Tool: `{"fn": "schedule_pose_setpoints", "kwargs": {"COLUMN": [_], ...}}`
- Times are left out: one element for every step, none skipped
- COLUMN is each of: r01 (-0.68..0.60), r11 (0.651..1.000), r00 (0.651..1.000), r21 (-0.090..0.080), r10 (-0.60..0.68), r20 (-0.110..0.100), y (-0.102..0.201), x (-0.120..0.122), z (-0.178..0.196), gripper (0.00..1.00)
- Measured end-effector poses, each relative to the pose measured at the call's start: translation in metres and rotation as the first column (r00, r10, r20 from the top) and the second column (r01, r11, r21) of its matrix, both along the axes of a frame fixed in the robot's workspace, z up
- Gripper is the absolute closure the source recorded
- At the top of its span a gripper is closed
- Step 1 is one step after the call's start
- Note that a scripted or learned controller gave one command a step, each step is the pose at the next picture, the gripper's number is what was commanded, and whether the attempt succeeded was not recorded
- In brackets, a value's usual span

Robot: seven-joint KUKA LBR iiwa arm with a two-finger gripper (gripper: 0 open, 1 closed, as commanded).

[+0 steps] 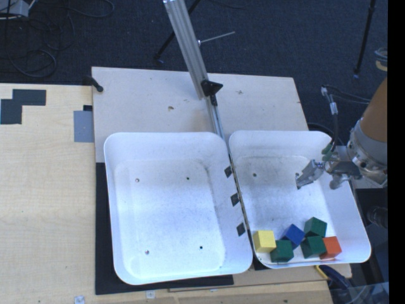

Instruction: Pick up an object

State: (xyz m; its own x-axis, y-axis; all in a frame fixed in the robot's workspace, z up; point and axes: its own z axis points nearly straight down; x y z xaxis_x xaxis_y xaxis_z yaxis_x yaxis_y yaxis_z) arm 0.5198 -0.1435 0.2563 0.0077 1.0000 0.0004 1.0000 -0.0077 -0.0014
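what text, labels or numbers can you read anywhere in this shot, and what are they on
None: no readable word, number, brand or sign stands on anything here.
The blocks, both white bins and the metal rail carry no print.
The gripper bears nothing legible at this size.

Coloured blocks (297,239) clustered, right bin's (272,157) near corner

One fixed camera up high, looking down at a slant on the table (190,100), both bins side by side.
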Motion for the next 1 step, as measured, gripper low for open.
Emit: {"fn": "schedule_pose_setpoints", "kwargs": {"r01": [-0.01], "r11": [1.0], "r00": [1.0], "r21": [0.001], "r10": [0.01], "r20": [-0.003], "y": [0.0227], "x": [-0.0072], "z": [-0.0122], "gripper": [0.0]}}
